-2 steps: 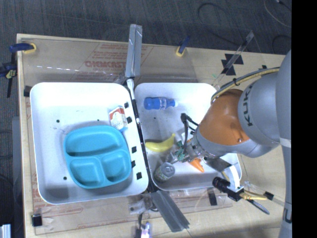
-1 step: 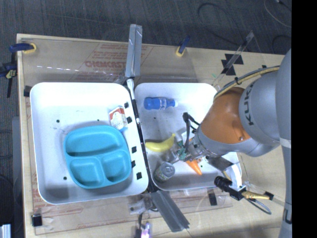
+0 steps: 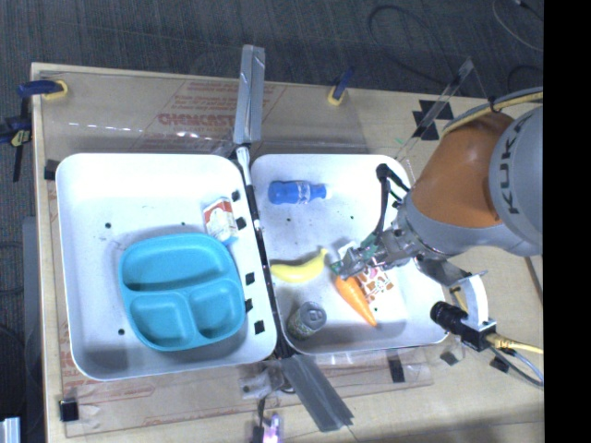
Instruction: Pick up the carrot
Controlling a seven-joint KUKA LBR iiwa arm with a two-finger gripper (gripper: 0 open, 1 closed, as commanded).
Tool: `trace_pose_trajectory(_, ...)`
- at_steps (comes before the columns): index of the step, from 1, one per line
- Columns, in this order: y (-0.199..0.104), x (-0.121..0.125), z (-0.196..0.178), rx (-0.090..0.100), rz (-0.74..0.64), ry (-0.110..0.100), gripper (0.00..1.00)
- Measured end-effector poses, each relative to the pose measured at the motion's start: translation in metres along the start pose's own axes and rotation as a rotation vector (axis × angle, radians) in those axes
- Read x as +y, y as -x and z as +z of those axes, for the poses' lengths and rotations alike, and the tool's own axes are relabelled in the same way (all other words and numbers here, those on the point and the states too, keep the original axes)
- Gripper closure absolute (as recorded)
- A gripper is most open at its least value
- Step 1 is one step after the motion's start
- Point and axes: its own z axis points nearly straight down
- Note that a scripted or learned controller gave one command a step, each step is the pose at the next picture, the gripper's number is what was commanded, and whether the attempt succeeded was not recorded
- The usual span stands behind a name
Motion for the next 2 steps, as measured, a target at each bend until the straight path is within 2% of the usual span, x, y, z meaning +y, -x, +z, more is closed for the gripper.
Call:
trace_pose_trajectory(1,-0.0085,0.0018,-0.0608,-0.001,0.138,0.001,1.0)
trace_pose_trajectory(2,-0.0086,0.0018,-0.0607,-0.001,0.137,0.0,0.0)
